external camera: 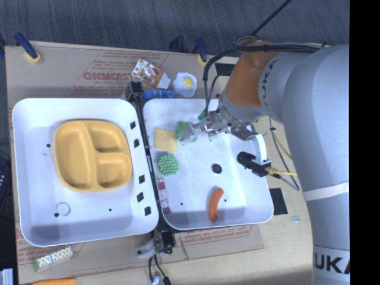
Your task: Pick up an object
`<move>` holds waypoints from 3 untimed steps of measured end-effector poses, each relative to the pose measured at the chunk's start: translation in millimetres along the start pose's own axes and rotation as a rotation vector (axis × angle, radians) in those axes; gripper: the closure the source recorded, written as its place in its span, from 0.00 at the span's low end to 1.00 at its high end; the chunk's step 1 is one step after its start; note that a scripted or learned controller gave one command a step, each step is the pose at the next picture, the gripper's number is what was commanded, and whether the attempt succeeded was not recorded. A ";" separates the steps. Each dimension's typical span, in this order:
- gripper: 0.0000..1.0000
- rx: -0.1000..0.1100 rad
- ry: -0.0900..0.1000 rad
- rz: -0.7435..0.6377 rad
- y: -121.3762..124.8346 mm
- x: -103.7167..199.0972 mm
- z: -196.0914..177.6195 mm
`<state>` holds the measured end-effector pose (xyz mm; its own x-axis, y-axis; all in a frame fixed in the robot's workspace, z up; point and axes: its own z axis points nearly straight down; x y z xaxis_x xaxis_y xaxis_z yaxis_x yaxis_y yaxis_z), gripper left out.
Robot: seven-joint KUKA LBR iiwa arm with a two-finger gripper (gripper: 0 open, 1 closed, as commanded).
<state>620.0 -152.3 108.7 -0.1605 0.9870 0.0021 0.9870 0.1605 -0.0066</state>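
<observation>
The grey arm (297, 94) reaches in from the right over the right bin (255, 209). The left bin (29, 159) holds a yellow divided tray (92, 154). In the right bin, the gripper (199, 129) sits at the far left, touching a small green object (182, 127); whether it grips it I cannot tell. Just left lies a yellow block (165, 140), nearer a green ball (168, 164), and nearest an orange carrot (215, 203).

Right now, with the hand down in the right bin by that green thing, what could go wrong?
1. The hand sits right at the green piece, which lies close to the yellow block; a grab may catch or shove the block too.
2. Both lie near the bin's left wall, so the green piece could get pushed against it rather than lifted.
</observation>
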 end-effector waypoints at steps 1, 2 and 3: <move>0.00 -0.004 -0.002 -0.226 27.7 46.6 16.7; 1.00 -0.003 -0.003 -0.229 27.9 46.1 6.2; 0.00 -0.003 -0.003 -0.229 27.8 46.3 6.3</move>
<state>640.0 -102.2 102.2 -0.3808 0.9247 0.0004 0.9247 0.3808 -0.0038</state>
